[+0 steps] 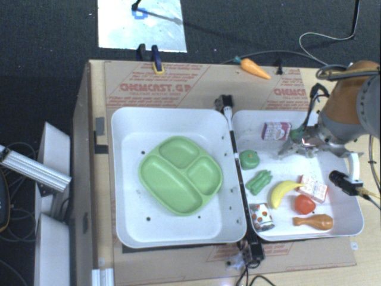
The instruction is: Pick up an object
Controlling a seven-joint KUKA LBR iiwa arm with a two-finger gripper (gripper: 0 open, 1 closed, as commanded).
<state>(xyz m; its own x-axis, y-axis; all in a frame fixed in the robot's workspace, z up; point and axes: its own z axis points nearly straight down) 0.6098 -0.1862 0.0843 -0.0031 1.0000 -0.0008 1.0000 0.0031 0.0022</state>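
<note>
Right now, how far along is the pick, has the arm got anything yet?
Nothing looks picked yet. The gripper is low in the right bin, near the purple carton, with nothing visibly in it. The banana, tomato, drumstick and green pepper lie on the bin floor. The green plate sits in the left bin. Grasp and lift remain.
</note>
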